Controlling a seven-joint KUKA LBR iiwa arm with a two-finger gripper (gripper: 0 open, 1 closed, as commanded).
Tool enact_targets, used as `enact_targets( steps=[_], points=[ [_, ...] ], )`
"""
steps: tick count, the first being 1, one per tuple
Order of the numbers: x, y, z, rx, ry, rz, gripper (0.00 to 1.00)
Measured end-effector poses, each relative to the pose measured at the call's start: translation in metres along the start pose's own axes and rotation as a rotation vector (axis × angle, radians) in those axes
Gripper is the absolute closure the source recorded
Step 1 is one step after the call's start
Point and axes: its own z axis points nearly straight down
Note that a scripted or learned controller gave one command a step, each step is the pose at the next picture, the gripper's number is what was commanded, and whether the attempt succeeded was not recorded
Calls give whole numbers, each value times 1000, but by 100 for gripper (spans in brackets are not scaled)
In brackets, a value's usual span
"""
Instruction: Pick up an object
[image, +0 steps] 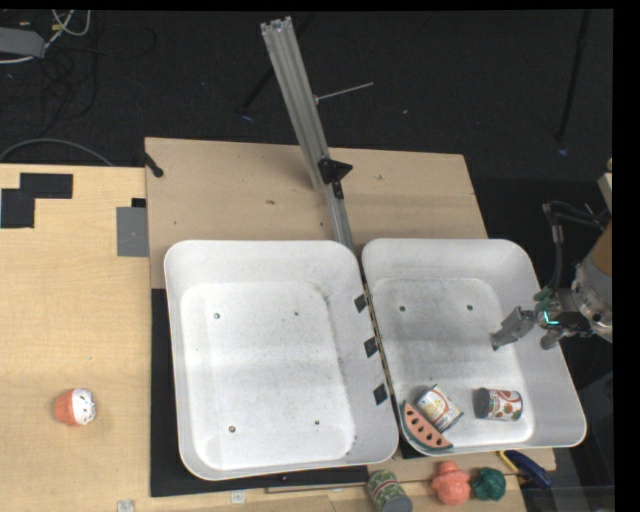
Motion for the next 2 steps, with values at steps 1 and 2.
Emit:
enact_targets(
  steps=[1,2],
  points=[
    [-1,-8,63,7,2,0,0],
    [-1,-7,112,-2,-1,0,0]
  ],
)
